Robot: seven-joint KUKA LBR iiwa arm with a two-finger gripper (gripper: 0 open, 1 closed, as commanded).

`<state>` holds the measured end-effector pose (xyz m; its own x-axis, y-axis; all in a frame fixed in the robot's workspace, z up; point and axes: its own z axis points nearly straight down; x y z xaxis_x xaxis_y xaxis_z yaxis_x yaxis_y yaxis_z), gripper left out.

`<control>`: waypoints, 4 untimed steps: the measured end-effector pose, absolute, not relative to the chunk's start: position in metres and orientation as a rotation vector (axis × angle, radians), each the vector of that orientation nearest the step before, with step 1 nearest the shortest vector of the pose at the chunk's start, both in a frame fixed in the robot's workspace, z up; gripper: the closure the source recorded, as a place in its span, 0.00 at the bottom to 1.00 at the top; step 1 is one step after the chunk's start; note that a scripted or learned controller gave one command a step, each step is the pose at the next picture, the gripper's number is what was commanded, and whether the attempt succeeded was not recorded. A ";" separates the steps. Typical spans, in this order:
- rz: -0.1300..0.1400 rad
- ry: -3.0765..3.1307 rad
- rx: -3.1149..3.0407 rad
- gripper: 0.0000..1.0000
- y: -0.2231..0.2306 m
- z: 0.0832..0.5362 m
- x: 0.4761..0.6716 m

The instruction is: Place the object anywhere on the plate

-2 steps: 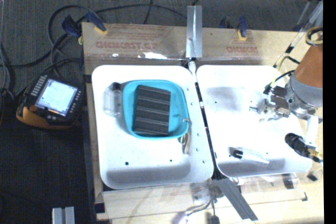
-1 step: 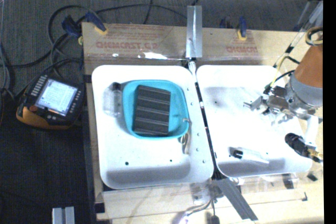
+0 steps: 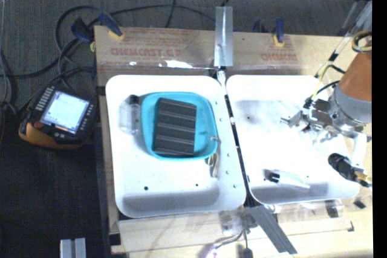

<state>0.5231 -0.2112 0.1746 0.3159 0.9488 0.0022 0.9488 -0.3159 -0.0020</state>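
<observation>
A blue plate [image 3: 205, 112] lies in the left bin [image 3: 169, 196]. A dark grey ridged block [image 3: 175, 127] rests flat on the middle of the plate. A clear bottle with a black cap [image 3: 129, 113] lies against the plate's left rim. A thin metallic piece [image 3: 213, 159] leans at the plate's lower right edge. In the right bin [image 3: 266, 99], a white pen-like object with a black tip [image 3: 287, 177] lies near the front wall. My gripper [image 3: 311, 124] hangs over the right side of the right bin, above and to the right of the white object, apart from it.
The grey arm with its orange band [image 3: 358, 75] enters from the right over the right bin's edge. A metal divider bar [image 3: 224, 39] stands behind the two bins. A handheld pendant [image 3: 60, 115] lies on the floor to the left.
</observation>
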 end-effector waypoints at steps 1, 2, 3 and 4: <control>0.006 -1.770 -2.598 0.00 -0.213 0.288 0.504; 0.008 -1.639 -2.680 0.00 -0.204 0.242 0.483; 0.005 -1.625 -2.690 0.00 -0.197 0.268 0.569; 0.008 -1.502 -2.761 0.00 -0.148 0.239 0.551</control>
